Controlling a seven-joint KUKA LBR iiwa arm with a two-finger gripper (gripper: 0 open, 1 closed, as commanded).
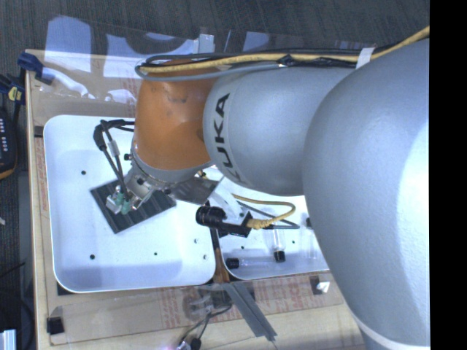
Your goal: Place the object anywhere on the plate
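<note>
Jaws hidden beneath orange wrist (171,126), low over left bin (73,254)

A: Hidden items?

B: Right bin (292,267): mostly covered by the grey arm (328,137); a strip shows at 5 o'clock. Left bin (109,268): its 3 o'clock side lies under the orange band (171,126).

A: Gripper?

B: Gripper (124,201): masked by the wrist and a dark flat piece (149,211); finger state unreadable.

A: Cut off?

B: Arm runs past the 3 o'clock and 6 o'clock edges. Dark device (6,141) at 9 o'clock is cropped, unidentifiable.
</note>
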